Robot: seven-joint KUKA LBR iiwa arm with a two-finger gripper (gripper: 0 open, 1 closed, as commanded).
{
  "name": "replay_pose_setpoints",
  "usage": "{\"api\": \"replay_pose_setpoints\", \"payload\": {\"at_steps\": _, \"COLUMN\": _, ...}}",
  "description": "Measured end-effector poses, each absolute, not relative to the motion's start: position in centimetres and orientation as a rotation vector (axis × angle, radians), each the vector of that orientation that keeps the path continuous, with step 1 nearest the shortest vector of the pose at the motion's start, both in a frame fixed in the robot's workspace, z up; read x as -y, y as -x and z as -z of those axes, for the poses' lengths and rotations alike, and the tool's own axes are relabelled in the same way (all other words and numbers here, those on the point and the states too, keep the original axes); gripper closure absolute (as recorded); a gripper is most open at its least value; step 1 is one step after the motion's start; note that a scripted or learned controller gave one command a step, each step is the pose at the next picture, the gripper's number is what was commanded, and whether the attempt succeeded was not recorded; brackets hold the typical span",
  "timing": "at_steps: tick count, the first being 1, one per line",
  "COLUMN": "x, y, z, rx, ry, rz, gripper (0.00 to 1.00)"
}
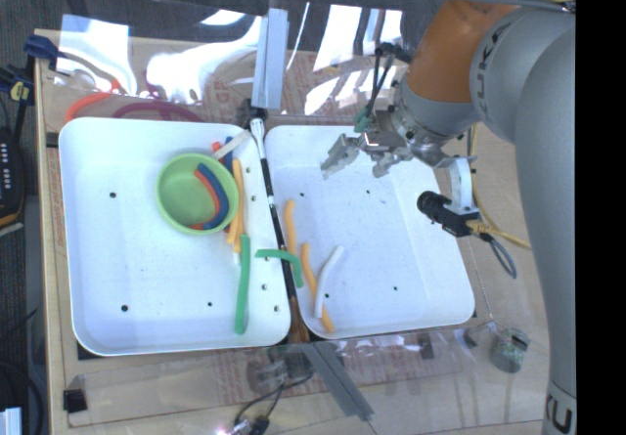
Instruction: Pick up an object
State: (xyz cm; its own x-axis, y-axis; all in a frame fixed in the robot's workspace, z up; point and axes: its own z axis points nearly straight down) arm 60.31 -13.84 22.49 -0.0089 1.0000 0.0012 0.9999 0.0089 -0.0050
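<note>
Camera view, gripper (360,159) near right bin rim (311,128)

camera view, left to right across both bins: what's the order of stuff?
green bowl → long green stick → white stick → gripper, above the right bin. The orange sticks are left out, since they bunch around the divider.

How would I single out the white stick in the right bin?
Start at the right bin, the one below the gripper. Look at its lower left part, near the wall shared with the left bin. Among the orange sticks there, the white stick is the only pale one, slightly bent.
</note>
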Motion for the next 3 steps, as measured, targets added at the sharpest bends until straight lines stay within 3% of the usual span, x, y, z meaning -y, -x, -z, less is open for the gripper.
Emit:
{"api": "replay_pose_setpoints", "payload": {"at_steps": 1, "x": 10.1, "y": -54.3, "z": -12.9, "rx": 2.266, "ry": 2.174, "rz": -0.009, "gripper": 0.00}}
{"api": "replay_pose_setpoints", "payload": {"at_steps": 2, "x": 10.9, "y": -53.5, "z": -9.6, "rx": 2.353, "ry": 2.111, "rz": -0.010, "gripper": 0.00}}
{"api": "replay_pose_setpoints", "payload": {"at_steps": 3, "x": 10.1, "y": -53.6, "z": -10.5, "rx": 2.356, "ry": 2.081, "rz": -0.003, "gripper": 1.00}}
